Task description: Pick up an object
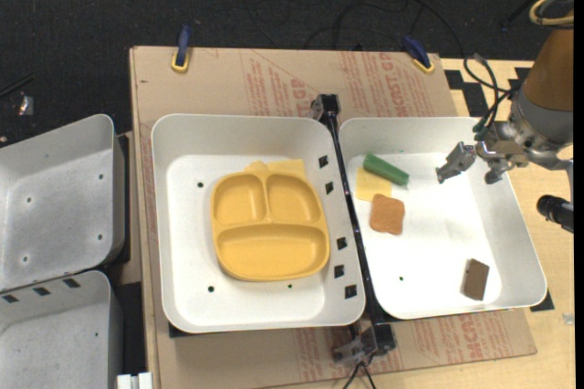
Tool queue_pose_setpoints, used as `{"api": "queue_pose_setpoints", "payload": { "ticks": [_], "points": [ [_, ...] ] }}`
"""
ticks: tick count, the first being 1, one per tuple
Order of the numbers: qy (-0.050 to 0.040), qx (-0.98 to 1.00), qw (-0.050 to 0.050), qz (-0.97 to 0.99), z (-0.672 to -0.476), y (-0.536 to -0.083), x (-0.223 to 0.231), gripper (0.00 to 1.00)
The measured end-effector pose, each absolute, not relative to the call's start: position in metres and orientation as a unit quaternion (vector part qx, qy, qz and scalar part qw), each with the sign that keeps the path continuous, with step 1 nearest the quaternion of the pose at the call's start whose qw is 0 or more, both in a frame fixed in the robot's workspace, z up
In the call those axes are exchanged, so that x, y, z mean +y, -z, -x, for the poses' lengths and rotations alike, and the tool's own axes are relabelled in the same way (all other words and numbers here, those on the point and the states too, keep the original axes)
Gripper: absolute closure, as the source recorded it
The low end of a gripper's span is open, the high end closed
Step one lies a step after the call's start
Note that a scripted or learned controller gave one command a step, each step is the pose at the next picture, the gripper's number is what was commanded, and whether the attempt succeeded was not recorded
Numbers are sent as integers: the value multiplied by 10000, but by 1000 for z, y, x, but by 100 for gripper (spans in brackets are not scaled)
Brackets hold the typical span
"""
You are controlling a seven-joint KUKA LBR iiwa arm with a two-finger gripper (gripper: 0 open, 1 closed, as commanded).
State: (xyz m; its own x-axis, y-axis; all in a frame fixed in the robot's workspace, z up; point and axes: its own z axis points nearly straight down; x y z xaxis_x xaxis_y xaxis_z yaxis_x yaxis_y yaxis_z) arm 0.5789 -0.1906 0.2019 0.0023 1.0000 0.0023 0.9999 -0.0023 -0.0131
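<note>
The right bin (pixel 511 223) holds a green block (pixel 385 168) lying on a pale yellow piece (pixel 368 186), an orange-brown square (pixel 387 215) just below them, and a dark brown block (pixel 474 278) near the front right corner. My gripper (pixel 474 166) hangs over the bin's upper right part, well to the right of the green block. It is open, with nothing between its fingers (pixel 452 166).
The left bin (pixel 178 195) holds a yellow divided plate (pixel 270 226) with a pale yellow sheet (pixel 290 168) sticking out behind it. A black divider (pixel 342 205) runs between the bins. Grey metal trays (pixel 55 195) lie to the left of the bench.
</note>
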Motion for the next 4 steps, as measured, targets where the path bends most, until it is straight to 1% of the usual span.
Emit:
{"api": "queue_pose_setpoints", "payload": {
  "ticks": [1,2,3,4],
  "points": [
    [-3,-7075,2,7067,-582,-209,-190,0],
    [-9,-7071,13,7071,-578,-163,-182,0],
    [-12,-7067,18,7075,-578,-99,-184,0],
    [-3,-7068,2,7075,-578,-92,-183,0]
  ]
}}
